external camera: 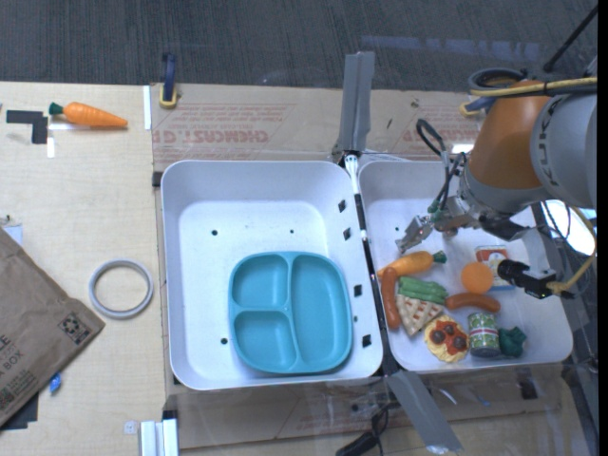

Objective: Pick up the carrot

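The grey arm with the orange band (532,145) is cut off by the right edge. Part of the right white bin (375,186) is covered by the arm. The state of the metal two-finger gripper (416,236) cannot be made out, being too small and blurred. The brown cardboard box (33,335) is cropped at the left and bottom edges. The small red-and-white item (492,255) behind the orange ball (477,277) is too blurred to be identified.

Small orange toy carrot (414,262) sitting crowded: green pod (422,290) touching below, white bin wall (364,255) hemming left, above staying open.
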